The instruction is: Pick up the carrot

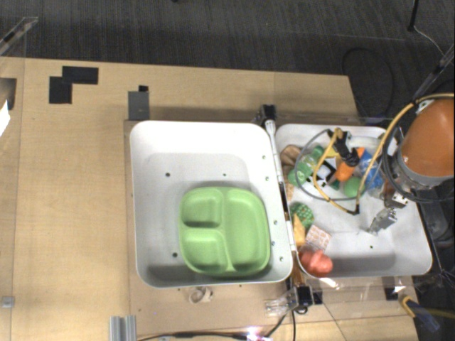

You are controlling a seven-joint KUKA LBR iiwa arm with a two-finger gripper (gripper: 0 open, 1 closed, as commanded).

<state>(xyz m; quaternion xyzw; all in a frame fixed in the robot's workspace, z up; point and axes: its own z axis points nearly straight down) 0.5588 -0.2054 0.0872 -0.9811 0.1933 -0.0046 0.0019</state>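
The carrot (345,170) is a small orange piece with a green end, lying among clutter at the back of the right bin (409,251). My gripper (384,219) hangs under the orange-banded wrist, over the bin's bare floor to the right of and nearer than the carrot, apart from it. Nothing shows between its metal tips, and I cannot make out how they stand.
Around the carrot lie a clear green cup (308,169), a blue item (370,166) and a green ball (352,187). Along the right bin's left wall sit a green patterned piece (301,212), a pink-white packet (317,239) and a red item (316,263). A green divided plate (225,230) fills the left bin (153,162).
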